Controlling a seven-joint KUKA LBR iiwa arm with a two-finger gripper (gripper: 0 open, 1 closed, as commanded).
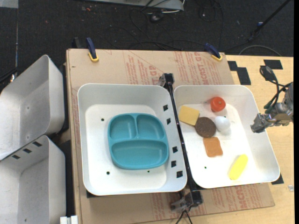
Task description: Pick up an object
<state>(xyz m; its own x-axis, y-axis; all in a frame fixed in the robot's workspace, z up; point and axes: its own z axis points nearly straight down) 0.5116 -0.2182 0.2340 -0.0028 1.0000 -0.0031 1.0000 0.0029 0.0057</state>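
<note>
Two white bins sit side by side on the desk (140, 64) — the left bin (88, 125) holds a teal divided plate (138, 141), the right bin (261, 153) a red ball (217, 104), yellow block (189, 115), brown disc (205, 126), white egg (222, 123), orange slab (213, 147) and yellow banana-like piece (238, 166) — while the pincer (259, 124) hangs over the right bin's right rim.

Robotics lab, cardboard-topped bench (140, 64) with clamps (92, 50), loose cables (224, 10) on dark floor

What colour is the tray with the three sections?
Teal blue tray, seen in the camera view.
</note>
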